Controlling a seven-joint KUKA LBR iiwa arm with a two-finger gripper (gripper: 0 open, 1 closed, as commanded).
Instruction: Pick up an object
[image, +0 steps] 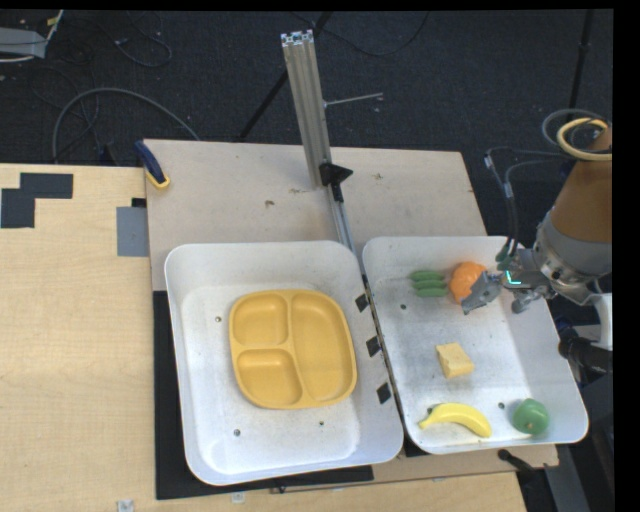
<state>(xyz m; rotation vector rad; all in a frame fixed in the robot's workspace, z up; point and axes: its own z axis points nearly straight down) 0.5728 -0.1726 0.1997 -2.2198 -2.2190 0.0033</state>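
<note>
An orange fruit (466, 279) lies in the upper part of the right bin (400, 400), with a green vegetable (429, 283) touching its left side. The gripper (497, 291) hangs just beside the orange fruit on its right, one grey finger (480, 294) reaching down close to the fruit (a small teal light glows on the gripper body); whether the gripper is open or closed cannot be told from this angle, and nothing is seen between the fingers. Lower in the same bin sit a yellow cube (454, 360) near the middle, a banana (456, 419) by the front wall, and a green round fruit (530, 416) in the front right corner. The left bin (190, 420) holds a yellow divided plate (292, 348). A metal post (309, 105) rises behind the bins.
</note>
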